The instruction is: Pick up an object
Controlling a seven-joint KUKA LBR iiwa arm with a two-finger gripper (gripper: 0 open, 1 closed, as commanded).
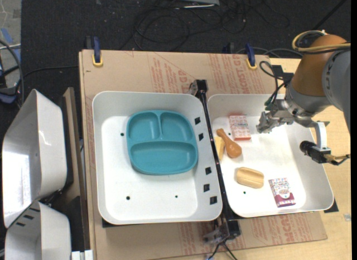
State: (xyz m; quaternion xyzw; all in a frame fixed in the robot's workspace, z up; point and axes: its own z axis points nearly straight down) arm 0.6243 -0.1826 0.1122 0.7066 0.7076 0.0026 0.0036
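The right bin (312,167) holds a small pink-and-white box (239,126) near its back left, a tan wooden spoon-like piece (228,143) just in front of that, a yellow bun-shaped toy (249,177) at the middle front, and a red-and-white packet (283,191) at the front right. My gripper (266,123) hangs over the back of this bin, a little to the right of the pink-and-white box. Nothing shows between its fingers.
The left bin (109,158) carries a teal divided plate (162,142). A black divider (211,153) runs between the two bins. The arm (318,80) comes in from the right above the right bin's back corner. White containers (30,153) stand left of the bench.
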